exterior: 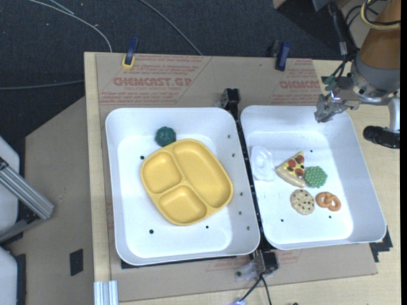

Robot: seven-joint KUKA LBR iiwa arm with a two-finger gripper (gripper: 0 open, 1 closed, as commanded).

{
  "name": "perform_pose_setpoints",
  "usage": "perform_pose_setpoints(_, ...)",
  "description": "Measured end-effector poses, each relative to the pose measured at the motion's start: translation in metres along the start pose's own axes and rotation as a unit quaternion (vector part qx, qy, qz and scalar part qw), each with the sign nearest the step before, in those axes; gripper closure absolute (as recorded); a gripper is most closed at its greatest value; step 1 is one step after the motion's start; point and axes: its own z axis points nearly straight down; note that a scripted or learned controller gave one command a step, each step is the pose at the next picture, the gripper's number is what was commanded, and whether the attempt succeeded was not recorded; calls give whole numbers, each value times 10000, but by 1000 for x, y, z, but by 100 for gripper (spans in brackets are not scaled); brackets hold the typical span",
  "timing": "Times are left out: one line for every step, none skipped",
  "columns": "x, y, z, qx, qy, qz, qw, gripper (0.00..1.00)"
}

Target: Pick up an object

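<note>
One pizza slice (pixel 292 168), tip pointing lower-left

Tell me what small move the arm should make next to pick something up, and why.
Probably bring the hand forward and lower it toward the pizza slice. It sits over the right bin's far rim, apart from every item.

The arm (pixel 381 40) is seen reaching in from the upper right of the camera view, with its orange band set above the grey wrist. The gripper (pixel 325 113) is carried low at the arm's left end, pointed down and to the left. Nothing is seen between its fingers, and their spacing cannot be made out.
</note>
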Motion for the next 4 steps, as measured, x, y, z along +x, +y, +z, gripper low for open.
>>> perform_pose_setpoints(2,4,-65,-11,-1,-7,10000,100)
perform_pose_setpoints(57,3,-71,41,25,-28,10000,100)
perform_pose_setpoints(110,-9,-55,58,25,-23,10000,100)
perform_pose_setpoints(164,-8,-56,50,24,-27,10000,100)
